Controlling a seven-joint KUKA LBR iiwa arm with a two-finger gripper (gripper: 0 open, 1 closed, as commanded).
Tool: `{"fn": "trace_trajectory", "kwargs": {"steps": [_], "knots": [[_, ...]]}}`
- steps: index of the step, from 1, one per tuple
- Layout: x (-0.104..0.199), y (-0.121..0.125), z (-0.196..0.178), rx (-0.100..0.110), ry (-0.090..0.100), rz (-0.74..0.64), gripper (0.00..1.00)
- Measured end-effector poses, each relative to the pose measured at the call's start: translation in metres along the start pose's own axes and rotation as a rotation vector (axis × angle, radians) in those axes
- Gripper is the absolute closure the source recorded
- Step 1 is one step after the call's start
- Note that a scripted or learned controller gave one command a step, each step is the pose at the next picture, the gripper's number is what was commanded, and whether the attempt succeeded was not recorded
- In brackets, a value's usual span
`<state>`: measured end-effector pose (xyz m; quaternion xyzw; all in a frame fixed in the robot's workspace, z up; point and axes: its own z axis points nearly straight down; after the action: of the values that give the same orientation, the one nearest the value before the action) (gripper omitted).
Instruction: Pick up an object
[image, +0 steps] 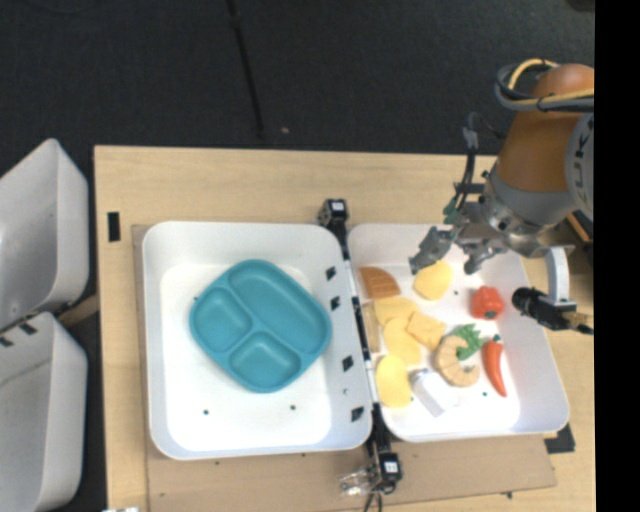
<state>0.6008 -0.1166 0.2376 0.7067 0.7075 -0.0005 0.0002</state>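
Yellow, rounded toy food piece lies in the right white bin between the hand's wide-spread fingers, not yet lifted, so the pick remains undone.

A light wooden bench stands on a dark, almost black floor. At its left side are 2 white box-like objects, one behind the other.
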Motion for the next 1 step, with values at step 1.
{"fn": "trace_trajectory", "kwargs": {"steps": [1], "knots": [[-0.0011, 0.0006, -0.0109, -0.002, -0.001, -0.001, 1.0]]}}
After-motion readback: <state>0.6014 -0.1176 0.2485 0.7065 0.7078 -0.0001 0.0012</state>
